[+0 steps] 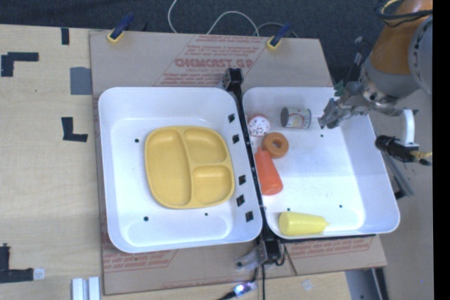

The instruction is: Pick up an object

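The right bin [365, 179] holds several small objects. A grey metal can [296, 117] lies on its side near the back. A white ball with red dots [258, 126] and an orange ring [275, 145] sit by the left wall. An orange-red cylinder [267, 171] lies along that wall, and a yellow lemon-shaped object [302, 223] rests at the front. My gripper [329, 117] hangs over the bin's back right part, just right of the can, with nothing seen between its fingers.
The left bin [119, 151] carries a yellow divided plate [188, 166]. A black clip strip [242, 151] runs between the bins. Cardboard [211, 60] lies under both, with cables behind. The arm [397, 60] comes in from the right.
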Tool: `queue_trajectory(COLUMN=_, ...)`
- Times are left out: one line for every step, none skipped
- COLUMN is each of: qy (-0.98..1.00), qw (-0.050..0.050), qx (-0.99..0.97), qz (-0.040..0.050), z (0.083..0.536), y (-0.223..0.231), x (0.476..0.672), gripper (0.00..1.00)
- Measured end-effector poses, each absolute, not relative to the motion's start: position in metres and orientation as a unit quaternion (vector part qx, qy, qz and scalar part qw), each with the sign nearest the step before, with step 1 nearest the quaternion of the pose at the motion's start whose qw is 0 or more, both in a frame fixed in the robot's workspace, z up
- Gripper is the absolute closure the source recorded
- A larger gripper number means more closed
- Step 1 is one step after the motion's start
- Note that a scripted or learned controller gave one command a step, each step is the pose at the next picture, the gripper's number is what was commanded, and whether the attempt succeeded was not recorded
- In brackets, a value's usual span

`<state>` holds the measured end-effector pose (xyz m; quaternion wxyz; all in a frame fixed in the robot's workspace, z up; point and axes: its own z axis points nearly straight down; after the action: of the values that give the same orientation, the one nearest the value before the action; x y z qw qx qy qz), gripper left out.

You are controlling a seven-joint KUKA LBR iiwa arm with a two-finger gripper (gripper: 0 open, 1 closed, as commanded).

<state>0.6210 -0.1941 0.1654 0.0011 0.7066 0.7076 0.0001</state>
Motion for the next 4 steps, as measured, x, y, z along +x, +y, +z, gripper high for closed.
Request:
queue_trajectory(qy=0.708, qw=0.002, qx=0.706, qz=0.0007, z=0.219, y=-0.194, x=0.622, gripper=1.0)
queue_trajectory(qy=0.708, qw=0.002, qx=0.706, qz=0.0008, z=0.266, y=-0.19, x=0.615, gripper=1.0)
queue_trajectory(qy=0.708, qw=0.0, qx=0.707, qz=0.0003, z=0.28, y=-0.189, x=0.615, gripper=1.0)
queue_trajectory(qy=0.709, qw=-0.001, qx=0.706, qz=-0.0002, z=0.278, y=-0.147, x=0.596, gripper=1.0)
